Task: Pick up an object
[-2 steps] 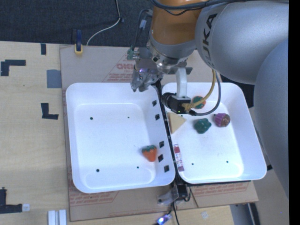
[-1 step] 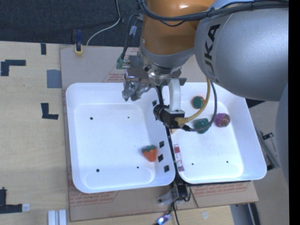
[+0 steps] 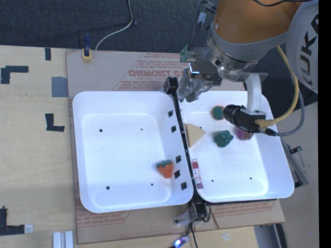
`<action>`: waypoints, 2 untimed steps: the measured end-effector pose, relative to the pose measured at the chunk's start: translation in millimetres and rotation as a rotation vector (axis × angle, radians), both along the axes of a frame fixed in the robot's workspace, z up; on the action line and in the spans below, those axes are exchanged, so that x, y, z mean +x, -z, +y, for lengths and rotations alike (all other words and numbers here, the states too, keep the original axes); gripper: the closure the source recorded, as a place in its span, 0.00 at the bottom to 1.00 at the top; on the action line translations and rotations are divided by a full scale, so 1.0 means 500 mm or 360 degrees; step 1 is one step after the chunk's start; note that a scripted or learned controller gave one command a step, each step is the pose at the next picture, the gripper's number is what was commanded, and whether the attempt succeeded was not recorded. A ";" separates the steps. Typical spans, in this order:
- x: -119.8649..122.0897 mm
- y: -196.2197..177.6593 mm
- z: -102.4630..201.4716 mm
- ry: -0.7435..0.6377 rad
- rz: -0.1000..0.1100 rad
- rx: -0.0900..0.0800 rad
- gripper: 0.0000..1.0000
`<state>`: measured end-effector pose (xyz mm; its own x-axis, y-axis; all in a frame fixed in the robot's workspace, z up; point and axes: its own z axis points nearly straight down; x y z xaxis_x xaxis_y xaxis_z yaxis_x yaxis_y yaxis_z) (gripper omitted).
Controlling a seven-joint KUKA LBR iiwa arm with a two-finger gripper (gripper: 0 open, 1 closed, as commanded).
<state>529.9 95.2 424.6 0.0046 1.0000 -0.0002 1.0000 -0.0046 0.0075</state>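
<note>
My gripper [image 3: 187, 91] hangs over the far left corner of the right bin [image 3: 243, 187], close to the divider between the bins. A tan wedge [image 3: 194, 134] lies just below it in that bin. Further right are a green lump [image 3: 223, 138], a small green and red piece [image 3: 217, 111] and a purple piece [image 3: 243, 135] that the arm partly hides. In the left bin [image 3: 103, 138] a red strawberry-like toy with a green top [image 3: 165, 168] lies near the front right.
The bins sit side by side on a cardboard sheet [image 3: 134, 71] on the wooden bench. A black-clipped divider [image 3: 179, 143] runs between them. The bulky grey and orange arm [image 3: 253, 19] overhangs the far side of the right bin.
</note>
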 end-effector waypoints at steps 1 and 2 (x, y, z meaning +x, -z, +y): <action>0.000 -0.009 0.009 -0.0011 0.0014 -0.0001 1.00; 0.001 -0.028 0.009 -0.0012 0.0016 -0.0003 1.00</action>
